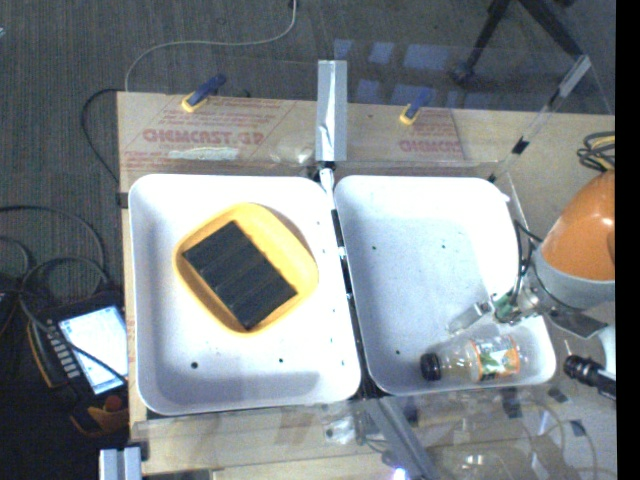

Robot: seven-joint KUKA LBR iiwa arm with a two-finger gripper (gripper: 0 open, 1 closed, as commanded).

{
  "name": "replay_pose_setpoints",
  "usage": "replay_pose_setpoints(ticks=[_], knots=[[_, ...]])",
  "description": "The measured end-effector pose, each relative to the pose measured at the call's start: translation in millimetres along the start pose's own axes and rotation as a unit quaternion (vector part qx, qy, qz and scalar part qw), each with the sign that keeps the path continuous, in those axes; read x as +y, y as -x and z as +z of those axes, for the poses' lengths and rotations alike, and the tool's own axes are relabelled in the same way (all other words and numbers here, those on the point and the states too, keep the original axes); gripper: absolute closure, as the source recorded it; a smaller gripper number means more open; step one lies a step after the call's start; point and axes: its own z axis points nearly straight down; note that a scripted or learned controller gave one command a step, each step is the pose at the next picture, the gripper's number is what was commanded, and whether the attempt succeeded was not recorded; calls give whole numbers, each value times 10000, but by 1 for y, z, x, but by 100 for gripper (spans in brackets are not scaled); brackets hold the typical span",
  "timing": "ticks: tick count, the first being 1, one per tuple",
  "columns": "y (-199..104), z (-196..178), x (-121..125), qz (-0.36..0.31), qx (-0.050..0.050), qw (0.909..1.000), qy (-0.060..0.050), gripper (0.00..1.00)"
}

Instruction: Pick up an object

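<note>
- The gripper (492, 308) is low in the right bin (420, 228), getting ready to grab.
- I cannot tell if it is open or closed.
- The bottle (475, 360) lies just below it; the next move should be to go down onto it.

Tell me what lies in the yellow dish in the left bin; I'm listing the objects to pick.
A dark ribbed rectangular block lies tilted inside the shallow yellow plastic dish, covering most of its floor. Whatever may sit under that block is hidden.

Grey carpet floor (200, 18), black office chair base (500, 8), loose white cable (230, 43).
</note>
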Motion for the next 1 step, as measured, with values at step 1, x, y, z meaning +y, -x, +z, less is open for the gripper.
replay_pose_setpoints(ticks=[1], knots=[[7,-21,0,1560,14,9878,7,0]])
